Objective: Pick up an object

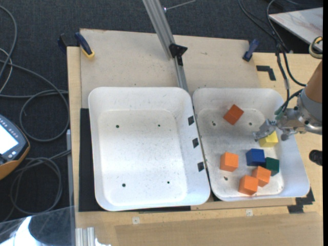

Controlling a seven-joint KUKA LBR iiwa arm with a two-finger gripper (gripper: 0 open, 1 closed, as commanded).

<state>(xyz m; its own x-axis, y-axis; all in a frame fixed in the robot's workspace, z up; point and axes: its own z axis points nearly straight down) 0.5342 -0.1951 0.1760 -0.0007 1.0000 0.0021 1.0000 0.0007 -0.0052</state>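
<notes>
On the desk (pixel 128 60), I saw the left white bin (pixel 102 111) beside the right white bin (pixel 210 101). The right bin held an orange cube (pixel 233 114) near its far side, another orange cube (pixel 229 162) lower down, two more orange cubes (pixel 254 180) touching near the front rim, then a blue cube (pixel 255 157) and a green cube (pixel 272 165). The end effector (pixel 268 132) sat directly at a yellow cube (pixel 270 139). I could not tell its opening or whether it gripped the cube.
</notes>
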